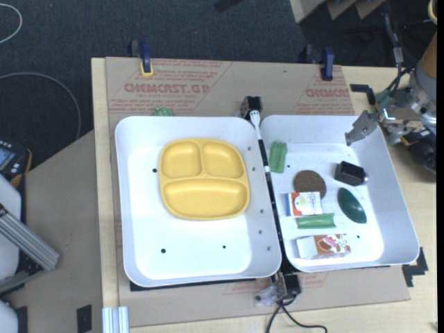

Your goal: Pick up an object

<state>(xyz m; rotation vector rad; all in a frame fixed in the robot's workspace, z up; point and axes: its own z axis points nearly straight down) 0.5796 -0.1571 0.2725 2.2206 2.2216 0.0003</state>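
We judge the task to be at its approach step: nothing is lifted yet, and our pincer (361, 128) hangs over the upper right corner of the right bin (395, 207), holding nothing; whether it is apart or together we cannot tell from this angle. The next move, as we see it, calls for choosing one item, carrying the arm over it and coming down straight. The right bin holds all the candidates: a light green block (278, 156) near its left wall, a brown disc (309, 182), a small black box (349, 173) closest to the pincer, a dark green oval (352, 205), a red and white carton (304, 203), a green stick (315, 221) just below that carton, and a second printed packet (324, 245) at the bottom. The left bin (139, 241) holds a yellow divided plate (204, 179), its three sections bare. Both bins sit side by side on the worktop (104, 186).
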